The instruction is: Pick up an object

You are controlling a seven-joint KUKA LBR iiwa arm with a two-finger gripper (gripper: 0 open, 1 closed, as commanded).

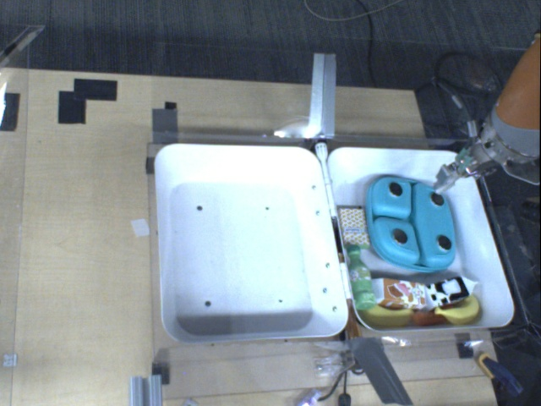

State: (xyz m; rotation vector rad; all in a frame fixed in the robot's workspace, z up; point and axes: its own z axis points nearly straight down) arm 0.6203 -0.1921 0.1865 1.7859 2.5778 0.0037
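In the right bin (500,269) lies a large blue moulded piece (411,223) with four dark holes. Below it, along the bin's front wall, are a green bottle (359,277), a colourful printed packet (418,293) and a yellow banana (433,315). A small dotted pad (351,221) rests against the left wall. My gripper (454,172) hangs over the bin's upper right part, its tip just above the blue piece's top right corner. Nothing shows in its grasp.
The left bin (241,235) sits beside the right one, a metal divider post (323,100) standing behind their shared edge. The arm (516,117) enters from the right. Cables lie on the dark floor beyond the bench.
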